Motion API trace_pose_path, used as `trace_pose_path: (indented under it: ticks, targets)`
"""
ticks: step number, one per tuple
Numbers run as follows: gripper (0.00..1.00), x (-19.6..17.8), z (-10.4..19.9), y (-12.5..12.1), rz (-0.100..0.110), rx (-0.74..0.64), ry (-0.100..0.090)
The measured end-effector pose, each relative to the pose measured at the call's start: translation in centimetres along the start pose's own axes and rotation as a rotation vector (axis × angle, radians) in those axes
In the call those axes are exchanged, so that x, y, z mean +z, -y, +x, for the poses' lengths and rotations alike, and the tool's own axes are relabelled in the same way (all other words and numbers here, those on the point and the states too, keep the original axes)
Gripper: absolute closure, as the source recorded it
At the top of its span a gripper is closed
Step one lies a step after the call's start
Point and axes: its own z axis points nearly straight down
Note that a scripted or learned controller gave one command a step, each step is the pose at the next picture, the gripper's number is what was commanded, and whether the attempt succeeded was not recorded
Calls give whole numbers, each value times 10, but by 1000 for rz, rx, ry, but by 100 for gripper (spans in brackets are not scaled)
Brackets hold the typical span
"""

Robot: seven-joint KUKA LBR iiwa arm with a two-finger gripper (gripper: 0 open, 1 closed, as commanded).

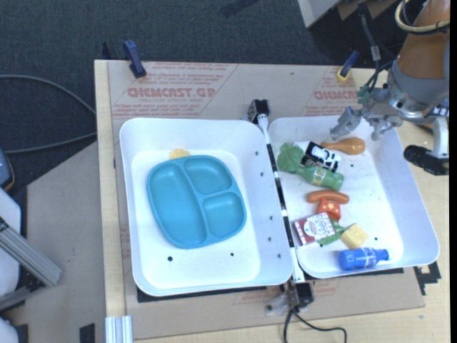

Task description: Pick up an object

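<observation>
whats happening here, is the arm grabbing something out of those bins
A grey KUKA arm with an orange band reaches in over the right bin, its gripper above the far end beside an orange drumstick-shaped toy. Nothing shows between its jaws, so nothing is picked up yet. That bin also holds a green toy, a hot dog, a yellow block and a blue bottle. The left bin holds a blue divided plate.

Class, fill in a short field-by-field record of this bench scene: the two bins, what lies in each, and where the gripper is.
Left bin: blue divided plate; small yellow piece at its far edge
Right bin: green item, orange sausage-like piece, red packet, yellow block, blue bottle, tan drumstick-like item
Gripper: over the right bin's far edge, beside the tan item, holding nothing visible
</observation>
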Motion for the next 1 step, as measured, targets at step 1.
trace_pose_path:
  ticks: [1]
  targets:
    - [0,107,42,-4,-3,0,1]
